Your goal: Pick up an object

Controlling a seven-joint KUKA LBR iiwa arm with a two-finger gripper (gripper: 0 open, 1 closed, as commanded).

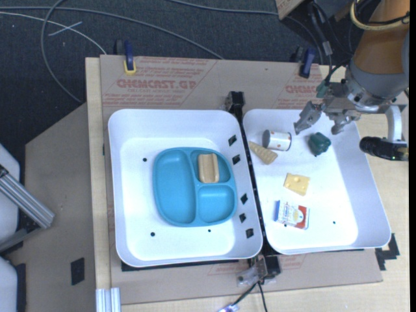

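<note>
This looks like a robotics lab or test cell. A bench topped with protective-papered board point(195, 77) printed "CHEMCAST GP" is held by blue clamps point(129, 56) at the upper edge, with two white bins point(123, 174) side by side. Loose cables point(71, 18) trail over dark carpet at upper left; an aluminium rail point(23, 197) sits at left.
</note>
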